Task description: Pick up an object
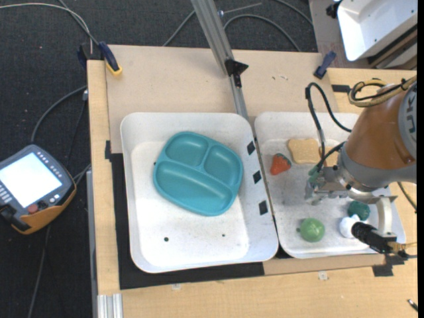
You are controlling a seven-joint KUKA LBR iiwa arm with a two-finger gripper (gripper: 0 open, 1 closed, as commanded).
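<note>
The right bin [289,207] holds several small items: a red strawberry-like piece [280,164], a tan bread slice [304,150], a green ball [311,229], a small dark-green piece [359,211] and a white piece [347,227]. My gripper [317,189] hangs low over the middle of this bin, right of the red piece and above the green ball. The arm's orange band [377,138] and grey wrist cover the bin's right side. I see nothing held.
A teal divided plate [197,172] lies in the left bin [142,244]. A metal pole [215,25] slants down to the gap between the bins. Cables loop near the arm at the right, and a handheld screen [30,187] lies off the bench at left.
</note>
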